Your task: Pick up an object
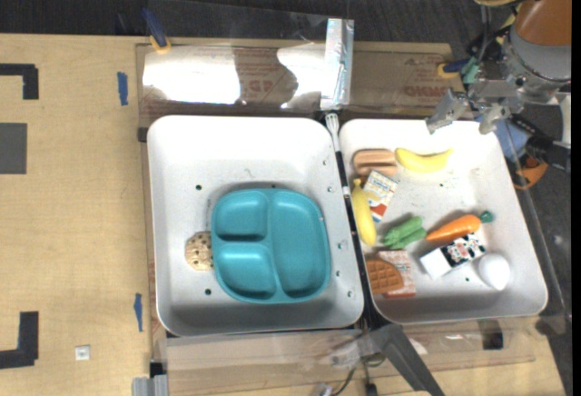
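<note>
My gripper (466,117) hangs over the far rim of the right bin (526,281), open with nothing between its fingers. Just below it in the bin lie a yellow banana (423,159) and a hot dog (372,157). Further down I see a small printed carton (381,189), a second yellow fruit (363,214), a green vegetable (400,232), an orange carrot (454,226), a waffle (386,274) and a white black-spotted bottle (465,256).
The left bin (172,158) holds a teal divided plate (270,244) with a cookie (198,251) at its left edge. A clear plastic sheet (245,67) lies behind the bins. Cables loop at the top right near the arm (545,31).
</note>
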You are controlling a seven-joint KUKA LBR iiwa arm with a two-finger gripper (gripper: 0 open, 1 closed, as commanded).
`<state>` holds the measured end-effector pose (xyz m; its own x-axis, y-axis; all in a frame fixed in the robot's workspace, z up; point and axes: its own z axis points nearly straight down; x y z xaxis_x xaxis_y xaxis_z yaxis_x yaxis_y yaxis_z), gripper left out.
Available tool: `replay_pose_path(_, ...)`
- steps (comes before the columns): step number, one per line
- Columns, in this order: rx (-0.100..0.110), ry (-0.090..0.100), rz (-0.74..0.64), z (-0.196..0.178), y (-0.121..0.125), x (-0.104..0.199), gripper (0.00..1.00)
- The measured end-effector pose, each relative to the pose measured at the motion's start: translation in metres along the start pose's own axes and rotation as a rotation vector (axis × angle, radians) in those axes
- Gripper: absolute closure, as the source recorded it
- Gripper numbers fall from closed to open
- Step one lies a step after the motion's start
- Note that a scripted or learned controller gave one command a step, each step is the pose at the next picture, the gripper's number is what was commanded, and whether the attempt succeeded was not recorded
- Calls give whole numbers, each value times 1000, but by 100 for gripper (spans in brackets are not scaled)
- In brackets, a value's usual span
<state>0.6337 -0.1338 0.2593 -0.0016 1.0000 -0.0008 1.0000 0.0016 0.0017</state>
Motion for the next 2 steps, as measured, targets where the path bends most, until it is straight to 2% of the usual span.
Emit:
replay_pose_path(1,-3,0,-14,169,4,-6,0)
replay_pose_path(2,17,10,-79,173,31,-61,0)
